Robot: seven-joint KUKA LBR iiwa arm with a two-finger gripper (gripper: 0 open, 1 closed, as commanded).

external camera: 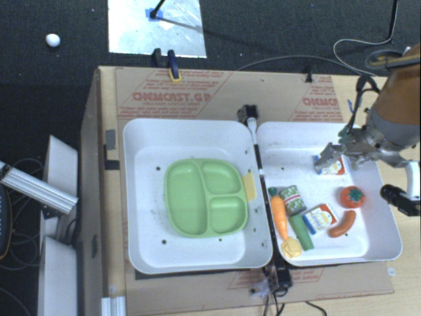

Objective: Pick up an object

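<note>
My gripper (327, 158) hangs low over the back of the right bin (381, 242), reaching in from the right. Just beneath and right of it lies a small red-and-white packet (337, 168), partly hidden by the gripper. I cannot tell whether they touch. Further forward in this bin lie a red tomato (352, 197), a brown sausage (343, 224), a blue-and-red carton (319, 217), a green packet (291, 199), an orange carrot (279, 216), a green cucumber (301, 230) and a yellow piece (292, 245).
The left bin (148, 242) holds a green divided plate (205, 196), with a small yellow piece (250, 186) at its right side. A black divider bar (260, 176) runs between the bins. The back-left floor of the right bin is bare.
</note>
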